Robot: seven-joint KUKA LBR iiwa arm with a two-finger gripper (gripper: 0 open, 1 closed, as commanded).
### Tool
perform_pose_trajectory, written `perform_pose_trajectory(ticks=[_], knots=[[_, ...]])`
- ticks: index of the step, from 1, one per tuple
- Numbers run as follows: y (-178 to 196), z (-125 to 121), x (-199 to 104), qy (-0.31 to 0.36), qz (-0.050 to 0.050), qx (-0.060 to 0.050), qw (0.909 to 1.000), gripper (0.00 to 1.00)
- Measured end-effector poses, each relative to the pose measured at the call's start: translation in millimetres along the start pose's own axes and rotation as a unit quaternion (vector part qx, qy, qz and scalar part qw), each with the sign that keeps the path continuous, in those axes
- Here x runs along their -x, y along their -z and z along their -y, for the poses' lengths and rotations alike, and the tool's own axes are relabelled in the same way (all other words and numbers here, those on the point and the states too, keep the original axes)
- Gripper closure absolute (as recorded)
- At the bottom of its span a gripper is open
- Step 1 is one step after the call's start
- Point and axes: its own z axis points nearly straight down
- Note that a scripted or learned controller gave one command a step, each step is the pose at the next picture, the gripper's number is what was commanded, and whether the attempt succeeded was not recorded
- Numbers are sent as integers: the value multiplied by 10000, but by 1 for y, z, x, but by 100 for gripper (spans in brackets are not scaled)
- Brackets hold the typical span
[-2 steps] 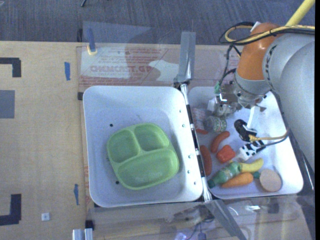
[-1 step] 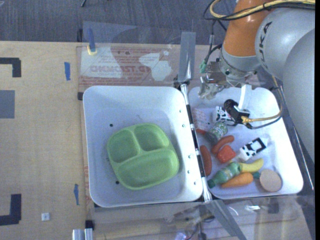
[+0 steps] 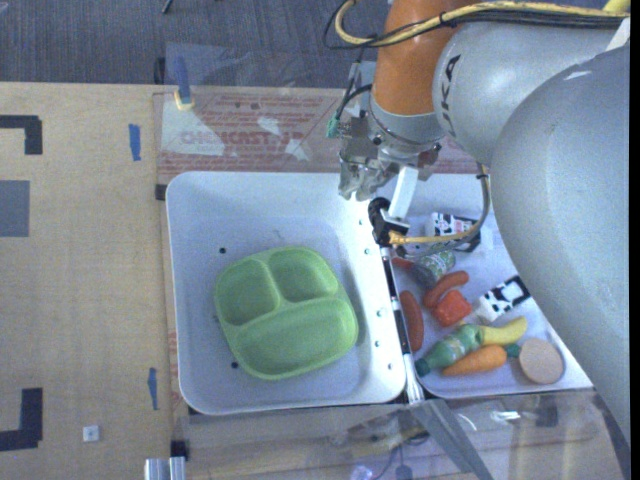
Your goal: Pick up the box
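Note:
Two box-like items lie in the right bin [image 3: 560, 343]: a black-and-white printed box [image 3: 452, 226] near the back, and a small white box with black patches [image 3: 503, 296] further forward. My gripper [image 3: 377, 190] hangs over the back end of the wall between the two bins, left of and behind the printed box. Its fingers stand apart, open, with nothing between them. The arm's bulk hides the right bin's far right part.
A green divided plate [image 3: 285, 311] lies in the left bin [image 3: 190, 268]. In the right bin are a greenish can [image 3: 435, 265], red sausages [image 3: 445, 288], a red block [image 3: 452, 310], a green bottle [image 3: 448, 348], a carrot [image 3: 475, 360], a banana [image 3: 505, 330] and a tan disc [image 3: 540, 361].

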Motion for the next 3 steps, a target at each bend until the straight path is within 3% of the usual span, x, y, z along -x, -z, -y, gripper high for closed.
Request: perform_pose_trajectory(ticks=[1,2,3], knots=[[92,3,-23,-1952,8,-11,9808,100],[13,21,16,-2006,11,-30,9797,100],[140,2,-14,-3606,9,-14,9327,100]])
